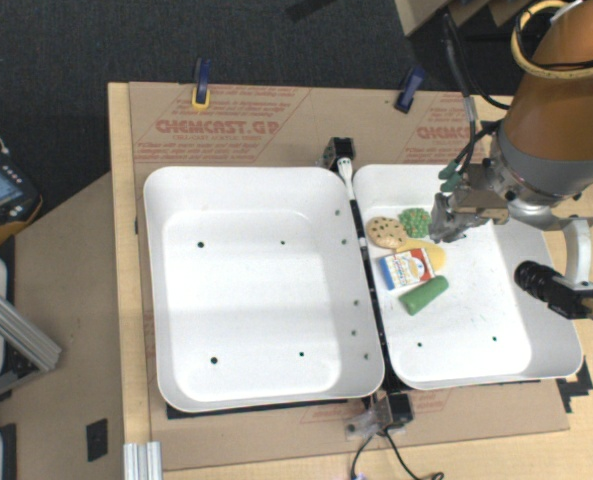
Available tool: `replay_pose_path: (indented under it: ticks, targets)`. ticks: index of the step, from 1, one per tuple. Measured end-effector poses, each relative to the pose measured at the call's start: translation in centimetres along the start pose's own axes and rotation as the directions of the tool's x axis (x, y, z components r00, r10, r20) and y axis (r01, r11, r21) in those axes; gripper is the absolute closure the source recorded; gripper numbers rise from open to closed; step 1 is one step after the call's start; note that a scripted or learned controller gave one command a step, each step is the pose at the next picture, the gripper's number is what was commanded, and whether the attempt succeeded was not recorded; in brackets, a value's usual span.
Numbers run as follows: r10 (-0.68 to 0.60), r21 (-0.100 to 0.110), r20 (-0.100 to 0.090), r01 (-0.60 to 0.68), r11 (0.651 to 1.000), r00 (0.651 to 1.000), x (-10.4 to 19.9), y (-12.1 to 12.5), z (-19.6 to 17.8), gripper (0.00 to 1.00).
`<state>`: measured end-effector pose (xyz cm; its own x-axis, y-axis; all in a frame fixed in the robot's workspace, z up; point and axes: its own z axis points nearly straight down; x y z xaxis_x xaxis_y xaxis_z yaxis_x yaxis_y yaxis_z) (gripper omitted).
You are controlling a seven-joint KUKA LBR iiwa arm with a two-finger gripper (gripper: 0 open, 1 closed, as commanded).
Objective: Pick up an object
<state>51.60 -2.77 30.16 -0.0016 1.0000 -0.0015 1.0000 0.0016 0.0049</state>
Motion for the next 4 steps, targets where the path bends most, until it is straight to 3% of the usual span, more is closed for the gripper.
replay_pose_path:
  ticks: [1,2,3,4]
  targets:
    - [-0.001,-0.002,0.001,0.001,1.0,1.0,0.0,0.1,-1.0,1.0]
    - [-0.004,0.004,-0.002,0.004,1.0,1.0,5.9,1.5,0.5,1.0]
    - [-0.003,0.001,-0.003,0.003,1.0,1.0,9.2,-0.3,-3.0,1.0]
    - [0.008,0.014,0.0,-0.008,1.0,1.0,3.5,-1.1,4.3,1.0]
